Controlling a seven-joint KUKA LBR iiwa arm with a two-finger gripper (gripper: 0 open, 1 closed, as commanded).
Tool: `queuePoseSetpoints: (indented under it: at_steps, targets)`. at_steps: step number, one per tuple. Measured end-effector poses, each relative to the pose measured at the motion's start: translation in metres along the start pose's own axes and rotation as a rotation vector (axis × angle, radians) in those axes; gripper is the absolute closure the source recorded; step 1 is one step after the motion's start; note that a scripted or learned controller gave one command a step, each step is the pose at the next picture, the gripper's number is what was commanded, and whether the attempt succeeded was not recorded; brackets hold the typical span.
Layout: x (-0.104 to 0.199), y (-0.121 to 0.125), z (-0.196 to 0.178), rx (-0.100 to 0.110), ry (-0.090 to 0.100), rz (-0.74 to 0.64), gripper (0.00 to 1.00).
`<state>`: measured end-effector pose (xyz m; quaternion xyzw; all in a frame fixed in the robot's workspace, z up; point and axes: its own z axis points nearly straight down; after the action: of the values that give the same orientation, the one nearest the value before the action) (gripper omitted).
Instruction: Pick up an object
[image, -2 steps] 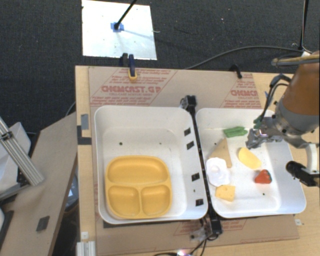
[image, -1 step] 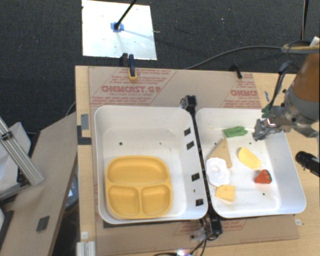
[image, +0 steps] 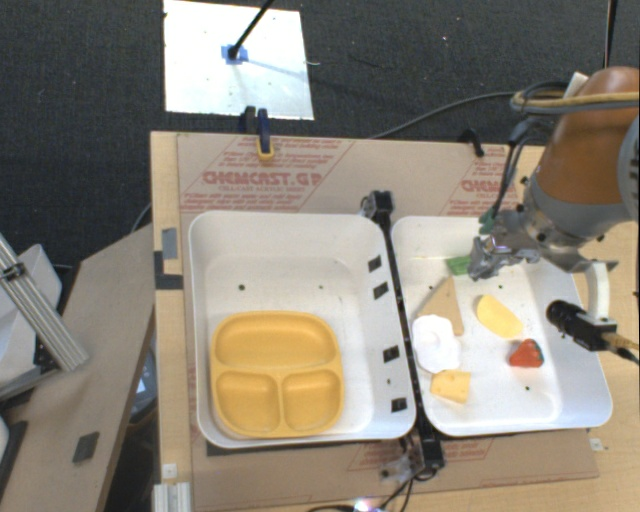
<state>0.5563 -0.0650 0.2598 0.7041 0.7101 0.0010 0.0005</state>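
Note:
The right bin (image: 580, 395) holds several small items. Among them are a tan wedge (image: 445, 300), a white round piece (image: 436, 342), a pale yellow oval (image: 498, 316), a red strawberry-like piece (image: 526, 353) and a yellow cube (image: 452, 386). A green item (image: 458, 265) lies at the bin's back, partly hidden by the tool. My gripper (image: 483, 262) hangs low over the back of this bin, right beside the green item and just above the wedge's tip. The arm's grey and orange wrist (image: 590, 150) covers the bin's far right corner.
The left bin (image: 290, 240) contains a yellow divided tray (image: 278, 372) at its front. Black clips (image: 388, 352) run along the seam between the bins. A black part with a cable (image: 580, 325) juts over the right bin's right side.

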Motion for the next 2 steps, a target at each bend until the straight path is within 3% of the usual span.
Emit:
queuePoseSetpoints:
  at_steps: [1, 2]
  targets:
    - [0.056, 0.013, 0.006, 0.000, 0.001, -0.002, 1.00]
    - [0.112, 0.044, 0.014, -0.001, 0.001, -0.002, 1.00]
